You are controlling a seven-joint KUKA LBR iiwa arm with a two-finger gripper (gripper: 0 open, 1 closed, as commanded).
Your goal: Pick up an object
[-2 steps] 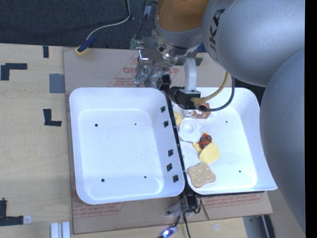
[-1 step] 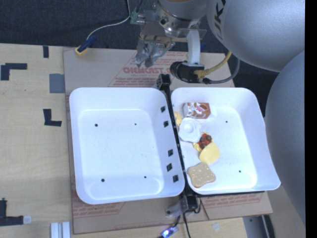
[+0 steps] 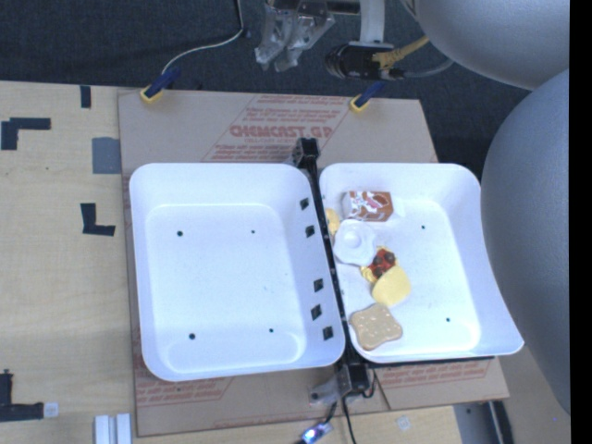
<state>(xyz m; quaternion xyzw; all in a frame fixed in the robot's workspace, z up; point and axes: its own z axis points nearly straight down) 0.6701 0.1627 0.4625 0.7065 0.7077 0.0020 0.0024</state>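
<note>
Arm (image 3: 518,26): smooth grey rounded casing, bulked over the top right and right side. Bench (image 3: 55,276): pale wood-grain surface with a few dark tape marks; a flat cardboard sheet (image 3: 277,128) with red print lay under the bins.

Two shallow white bins, glossy plastic, rounded corners, touching along a black clipped seam. Left bin (image 3: 222,266): bare floor with four small dark dots. Right bin (image 3: 435,248): all the objects sat here, clustered against its left wall.

Objects counted, five plus one partial:
- one tan toast-shaped slice (image 3: 376,326), speckled, nearest the front edge
- one yellow wedge (image 3: 392,288), smooth, just above the toast
- one white fried-egg shape (image 3: 352,242), round
- one brown-and-white packet (image 3: 367,205), rectangular, at the back
- one small dark red piece (image 3: 383,264), between egg and wedge
- one yellow sliver (image 3: 331,221) at the seam, mostly hidden

Gripper (image 3: 285,52): metallic, up over the dark floor beyond the cardboard, well apart from both bins. Too blurred to tell whether the fingers were open or closed; nothing was visibly held.
</note>
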